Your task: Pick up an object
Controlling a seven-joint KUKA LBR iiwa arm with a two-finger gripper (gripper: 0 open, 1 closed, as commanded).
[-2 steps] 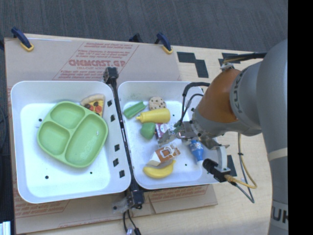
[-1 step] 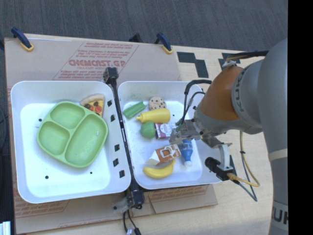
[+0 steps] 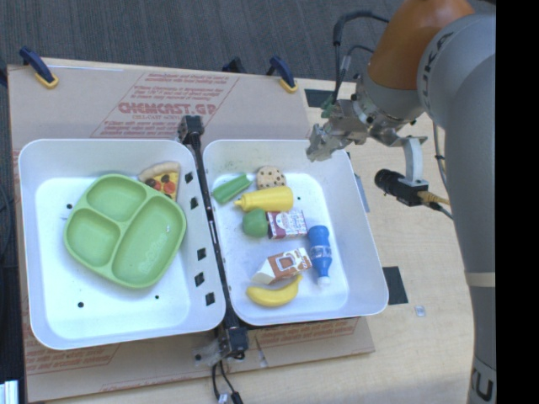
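Using the divider [image 3: 205,225] between the two bins as my reference. Left of it: left bin [image 3: 34,251] holds a green sectioned plate [image 3: 126,230], with a toy pizza slice [image 3: 162,178] touching the plate's far edge, close to the divider.

Right of the divider, right bin [image 3: 358,225] has the pickable items in a cluster: green pepper-like piece [image 3: 230,188] nearest the divider at the far end, yellow mustard bottle [image 3: 266,199] just beside it, cookie [image 3: 269,176] behind the bottle, green round fruit [image 3: 254,222] in front of it. Small red-and-white carton [image 3: 288,223] touches the fruit's right side. Blue bottle [image 3: 319,252] is farthest from the divider. Brown carton [image 3: 288,264] and banana [image 3: 274,293] sit at the near end, banana touching the carton.

Gripper [image 3: 321,146] hangs over the right bin's far-right corner, at the rim, well right of the divider. I see nothing between the fingers. All items lie apart from it; cookie and mustard bottle are the nearest, toward the divider. I can't tell whether the fingers are apart or together, too blurred.
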